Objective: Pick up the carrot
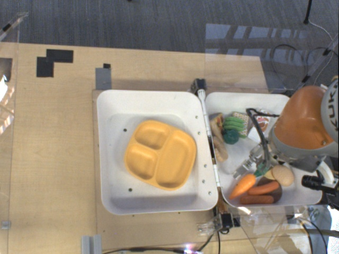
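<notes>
You see the smooth orange carrot (pixel 243 186) lying in the right white bin (pixel 239 100), by its front wall, next to a brown sausage (pixel 263 188). The tool (pixel 253 162) hangs just above it; you cannot tell its grip.

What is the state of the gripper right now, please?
Gripper: low in the right bin, just above the carrot; open or closed cannot be told, and nothing is seen held.
</notes>
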